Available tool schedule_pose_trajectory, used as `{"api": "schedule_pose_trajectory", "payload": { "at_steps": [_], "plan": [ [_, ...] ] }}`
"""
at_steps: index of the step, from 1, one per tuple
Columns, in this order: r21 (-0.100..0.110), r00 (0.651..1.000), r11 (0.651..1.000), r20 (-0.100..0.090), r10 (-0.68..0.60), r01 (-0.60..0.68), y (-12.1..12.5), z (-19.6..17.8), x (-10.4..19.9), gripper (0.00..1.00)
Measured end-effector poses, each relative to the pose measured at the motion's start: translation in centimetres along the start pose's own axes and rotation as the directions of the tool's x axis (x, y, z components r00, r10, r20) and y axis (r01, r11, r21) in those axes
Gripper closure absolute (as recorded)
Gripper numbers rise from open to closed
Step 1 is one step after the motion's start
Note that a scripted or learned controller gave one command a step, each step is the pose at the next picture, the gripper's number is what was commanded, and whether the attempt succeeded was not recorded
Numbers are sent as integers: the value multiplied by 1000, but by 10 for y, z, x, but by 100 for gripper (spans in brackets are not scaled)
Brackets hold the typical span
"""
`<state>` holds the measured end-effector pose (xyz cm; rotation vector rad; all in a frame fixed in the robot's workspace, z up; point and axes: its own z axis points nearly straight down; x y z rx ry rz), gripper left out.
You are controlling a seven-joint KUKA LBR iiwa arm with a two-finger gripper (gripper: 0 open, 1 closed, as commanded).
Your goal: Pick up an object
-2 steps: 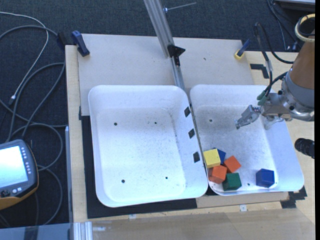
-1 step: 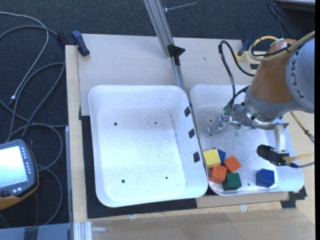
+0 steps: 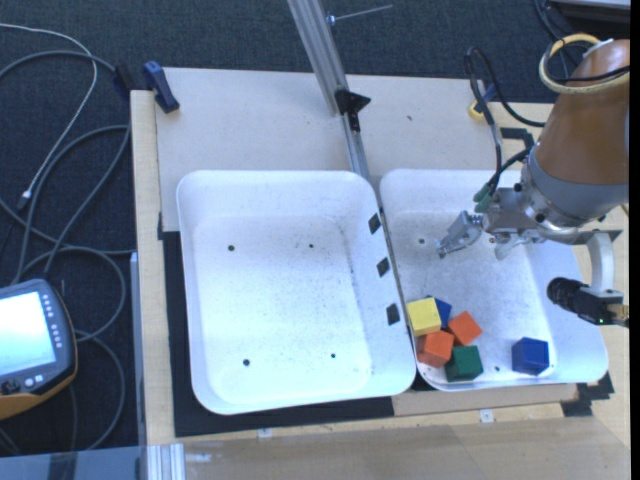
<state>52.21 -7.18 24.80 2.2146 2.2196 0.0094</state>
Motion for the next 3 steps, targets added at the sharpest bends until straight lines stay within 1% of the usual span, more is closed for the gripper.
{"api": "schedule_pose_trajectory", "payload": {
  "at_steps": [1, 2, 3],
  "plan": [
    [1, 1000, 1000, 0, 0, 0, -28, -61, 10, 0],
    [17, 1000, 1000, -1, 3, -3, 14, 63, -14, 0],
    [7, 1000, 1000, 3, 7, -7, 8, 45, -66, 0]
  ]
}}
